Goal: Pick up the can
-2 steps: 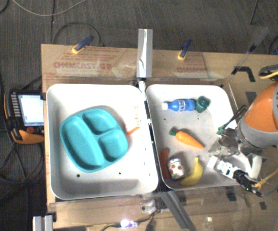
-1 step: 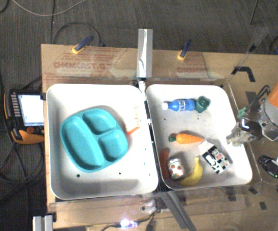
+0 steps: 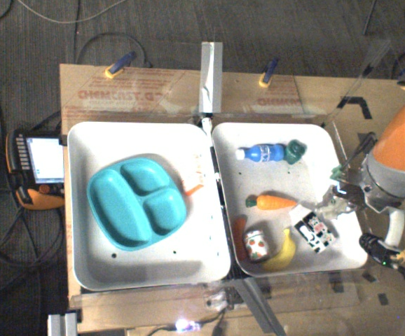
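The can (image 3: 256, 245) sits in the right bin (image 3: 321, 140), near its front edge, a small white cylinder with red and dark markings on the face turned up toward the camera. A yellow banana (image 3: 284, 252) curves right against its right side, and a reddish strip lies just to its left by the bin wall.

The arm comes in from the right, and the gripper (image 3: 326, 207) hangs over the right-hand part of the same bin, up and to the right of the can and clearly apart from it, with the banana and a black-and-white patterned block (image 3: 314, 232) lying between them. The block sits just below the gripper's tip. From where I stand I cannot tell how wide the gripper is set, and nothing appears to be held in it.

Further back in that bin lie an orange carrot (image 3: 274, 202), a blue bottle (image 3: 263, 152) on its side and a dark green object (image 3: 297, 150) touching the bottle's end. The left bin (image 3: 83, 257) holds a turquoise divided tray (image 3: 139, 201).
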Robot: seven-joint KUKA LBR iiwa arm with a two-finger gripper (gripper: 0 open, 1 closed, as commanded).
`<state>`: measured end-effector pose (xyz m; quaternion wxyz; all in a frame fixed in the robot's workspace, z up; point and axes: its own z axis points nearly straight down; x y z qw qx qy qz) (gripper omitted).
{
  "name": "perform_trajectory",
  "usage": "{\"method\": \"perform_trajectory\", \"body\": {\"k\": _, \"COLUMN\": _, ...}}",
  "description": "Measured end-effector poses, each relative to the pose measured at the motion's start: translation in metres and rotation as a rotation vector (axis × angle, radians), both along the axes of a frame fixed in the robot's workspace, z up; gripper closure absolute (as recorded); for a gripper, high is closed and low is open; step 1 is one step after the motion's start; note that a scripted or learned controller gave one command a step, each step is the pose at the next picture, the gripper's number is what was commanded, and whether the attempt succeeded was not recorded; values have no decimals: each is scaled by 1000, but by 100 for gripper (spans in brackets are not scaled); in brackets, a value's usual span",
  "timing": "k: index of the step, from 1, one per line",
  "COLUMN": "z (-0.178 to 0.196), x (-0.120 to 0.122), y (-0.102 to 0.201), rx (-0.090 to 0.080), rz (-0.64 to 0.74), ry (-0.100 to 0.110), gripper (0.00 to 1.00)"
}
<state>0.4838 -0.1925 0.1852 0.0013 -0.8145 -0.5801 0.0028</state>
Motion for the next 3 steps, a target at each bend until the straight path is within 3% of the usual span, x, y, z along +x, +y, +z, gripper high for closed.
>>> {"method": "perform_trajectory", "body": {"k": 1, "z": 41, "x": 19, "y": 38, "rx": -3, "rz": -289, "ry": 0, "gripper": 100}}
{"method": "perform_trajectory", "body": {"k": 2, "z": 56, "x": 47, "y": 90, "rx": -5, "rz": -469, "ry": 1, "gripper": 100}}
{"method": "perform_trajectory", "body": {"k": 3, "z": 56, "x": 47, "y": 90, "rx": -6, "rz": -470, "ry": 1, "gripper": 0}}
